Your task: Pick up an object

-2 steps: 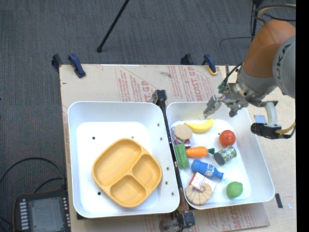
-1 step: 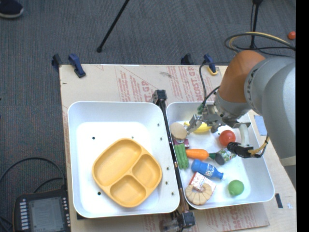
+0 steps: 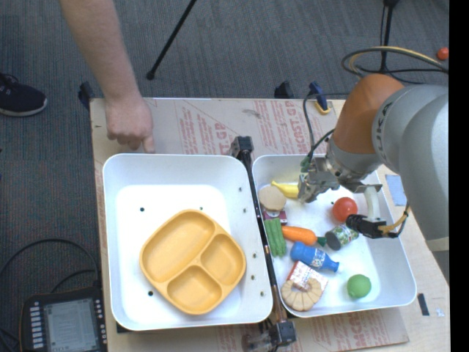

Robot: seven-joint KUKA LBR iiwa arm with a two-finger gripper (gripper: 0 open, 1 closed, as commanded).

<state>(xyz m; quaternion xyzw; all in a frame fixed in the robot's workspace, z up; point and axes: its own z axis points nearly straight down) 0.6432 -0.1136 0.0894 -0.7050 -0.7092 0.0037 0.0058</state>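
Jaws' state: can't tell. Gripper (image 3: 311, 185) sits over the banana (image 3: 287, 189), left of the tomato (image 3: 344, 209). Descend straight, centre on banana, avoid nudging the tomato.

We see two white bins (image 3: 117, 174), a yellow-orange tray (image 3: 192, 261), a red tomato (image 3: 344, 209), an orange carrot (image 3: 299, 234), a blue bottle (image 3: 315, 257), a green ball (image 3: 358, 286), and the grey arm's (image 3: 414, 145) orange band (image 3: 363, 116).

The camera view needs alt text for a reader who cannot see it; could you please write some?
A grey arm's pincer hangs over the right white bin of toy food, near a banana and tomato. The left bin holds a yellow divided plate; a person's hand rests behind it.
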